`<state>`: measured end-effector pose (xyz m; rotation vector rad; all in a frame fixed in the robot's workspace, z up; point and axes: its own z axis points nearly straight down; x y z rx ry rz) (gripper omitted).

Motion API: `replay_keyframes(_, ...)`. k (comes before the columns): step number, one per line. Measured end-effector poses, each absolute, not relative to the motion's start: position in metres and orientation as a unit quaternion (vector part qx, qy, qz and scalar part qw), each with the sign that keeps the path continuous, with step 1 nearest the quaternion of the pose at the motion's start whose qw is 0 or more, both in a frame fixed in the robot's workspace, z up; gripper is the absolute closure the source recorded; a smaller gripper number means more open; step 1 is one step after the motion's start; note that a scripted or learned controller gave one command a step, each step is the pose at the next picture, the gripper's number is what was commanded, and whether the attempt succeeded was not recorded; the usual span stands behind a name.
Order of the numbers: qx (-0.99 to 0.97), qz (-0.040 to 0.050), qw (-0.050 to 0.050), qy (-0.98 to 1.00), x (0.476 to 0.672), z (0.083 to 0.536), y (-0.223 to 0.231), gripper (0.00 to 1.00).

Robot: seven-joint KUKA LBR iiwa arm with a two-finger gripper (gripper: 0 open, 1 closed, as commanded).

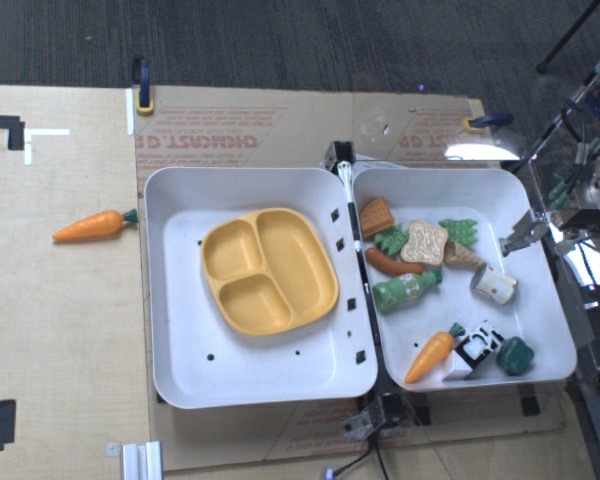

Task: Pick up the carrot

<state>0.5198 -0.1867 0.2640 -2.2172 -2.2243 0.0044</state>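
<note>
Dark carpet is showing behind a pale wooden bench (pixel 50 348) that is bearing two white bins side by side. One carrot (pixel 429 355) is lying in the right bin (pixel 540 298) toward its six o'clock edge, tip pointing to seven o'clock, touching nothing but the bin floor. At its three o'clock a black-and-white item (pixel 477 347) and a green piece (pixel 515 355) are sitting; at its twelve o'clock a green bottle (pixel 405 290), a sausage (pixel 388 261) and toast (pixel 424 243) are clustering. A second carrot (pixel 90 226) is lying on the bench, at nine o'clock of the left bin (pixel 170 298), which is holding a yellow divided plate (pixel 268 269). The gripper (pixel 520 233) is hovering at the right bin's three o'clock rim, well apart from both carrots; whether its claw is open cannot be told, and nothing is visible in it.
</note>
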Motion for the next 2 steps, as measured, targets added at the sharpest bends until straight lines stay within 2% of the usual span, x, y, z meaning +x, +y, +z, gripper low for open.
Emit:
replay_keyframes(1,-0.696,0.0008,0.001,-0.718,0.481,0.153,-0.14,0.0)
replay_keyframes(2,-0.637,0.0003,0.002,-0.771,0.478,0.091,-0.092,0.0)
